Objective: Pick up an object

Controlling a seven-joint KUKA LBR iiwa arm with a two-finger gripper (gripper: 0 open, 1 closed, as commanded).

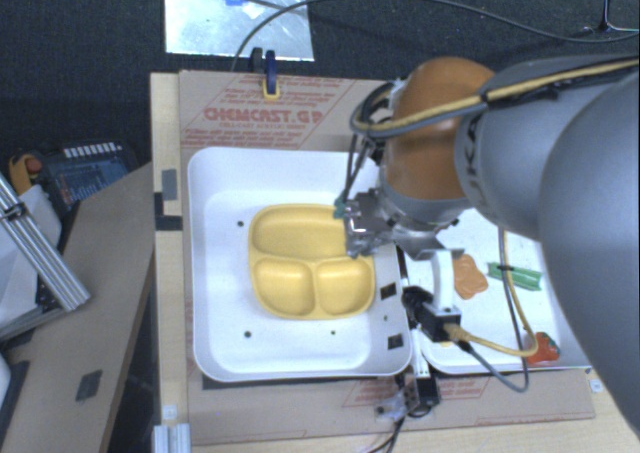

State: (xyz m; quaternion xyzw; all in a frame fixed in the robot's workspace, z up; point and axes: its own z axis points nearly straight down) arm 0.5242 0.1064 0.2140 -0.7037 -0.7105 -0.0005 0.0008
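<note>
A yellow three-compartment plate (305,263) lies in the middle of the left white bin (215,241). My gripper (357,231) hangs at the plate's right edge, under the orange wrist band, seen from above. In the right bin (500,341) lie an orange-brown piece (469,276), a green stick-like object (517,275) and a small red object (545,346), partly hidden by the arm.
The big grey arm (560,181) covers most of the right bin. A yellow cable (490,346) loops over the right bin's front. Cardboard (270,111) lies under the bins. A metal sheet (235,1) sits at the back.
</note>
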